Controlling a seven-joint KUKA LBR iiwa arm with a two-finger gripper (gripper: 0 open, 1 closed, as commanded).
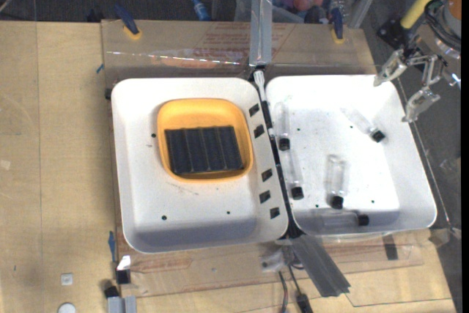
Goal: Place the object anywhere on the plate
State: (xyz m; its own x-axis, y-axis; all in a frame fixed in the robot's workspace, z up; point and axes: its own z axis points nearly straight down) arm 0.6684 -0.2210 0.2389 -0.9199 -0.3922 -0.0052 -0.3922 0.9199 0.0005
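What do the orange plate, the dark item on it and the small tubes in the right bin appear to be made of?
Orange plate: likely plastic, smooth with a soft sheen. Dark ribbed item: possibly rubber or matte plastic, dull, with parallel grooves. Tubes: clear plastic or glass, see-through with black caps; which one cannot be told.
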